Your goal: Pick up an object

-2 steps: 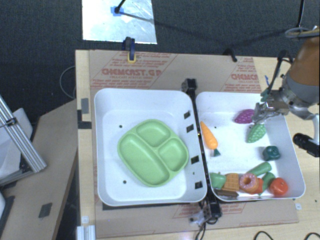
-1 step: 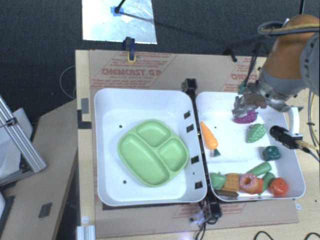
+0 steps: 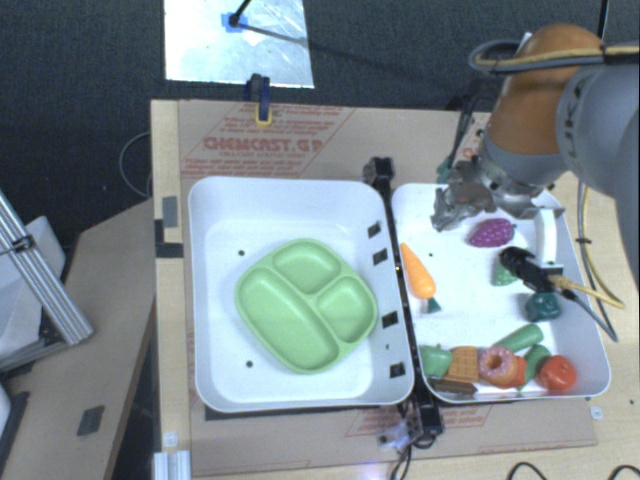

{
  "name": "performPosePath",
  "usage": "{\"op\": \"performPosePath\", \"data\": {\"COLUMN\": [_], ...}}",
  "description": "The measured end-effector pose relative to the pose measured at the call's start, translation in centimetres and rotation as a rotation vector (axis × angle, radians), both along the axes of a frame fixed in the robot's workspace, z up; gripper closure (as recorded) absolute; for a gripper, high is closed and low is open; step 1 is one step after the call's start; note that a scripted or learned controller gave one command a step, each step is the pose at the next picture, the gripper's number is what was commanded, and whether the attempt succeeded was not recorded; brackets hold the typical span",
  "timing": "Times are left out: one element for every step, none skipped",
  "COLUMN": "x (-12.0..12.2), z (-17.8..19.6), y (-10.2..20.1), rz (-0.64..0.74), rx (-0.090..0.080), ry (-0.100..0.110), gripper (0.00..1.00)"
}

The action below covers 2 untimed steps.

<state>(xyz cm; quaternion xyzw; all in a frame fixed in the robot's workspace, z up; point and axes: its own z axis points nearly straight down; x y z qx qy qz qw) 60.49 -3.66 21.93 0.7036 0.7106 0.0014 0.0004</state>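
Note:
The right bin [image 3: 590, 348] holds several toy foods. An orange carrot [image 3: 418, 271] lies by its left wall, and a purple bunch of grapes [image 3: 491, 232] sits near its back. Along the front edge lie a pink donut [image 3: 497, 365], a red tomato [image 3: 558, 372], a green vegetable [image 3: 516, 338] and a brown waffle piece [image 3: 459, 364]. A dark green lump [image 3: 545, 305] rests at the right. My gripper [image 3: 453, 209] hangs low over the back left of this bin, just left of the grapes, with nothing visibly in it.
The left bin [image 3: 215, 218] carries a light green divided plate [image 3: 305, 304]. A black divider with clips [image 3: 390, 268] runs between the two bins. Bare white floor of the right bin [image 3: 465, 298] lies between the carrot and the grapes.

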Motion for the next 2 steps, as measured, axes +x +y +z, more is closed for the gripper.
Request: {"op": "performPosePath", "data": {"x": [1.2, 2.5], "z": [1.2, 1.8], "y": [5.1, 9.8], "rz": [0.000, 0.000], "rx": [0.001, 0.001], "ry": [-0.001, -0.001], "gripper": [1.00, 1.00]}}
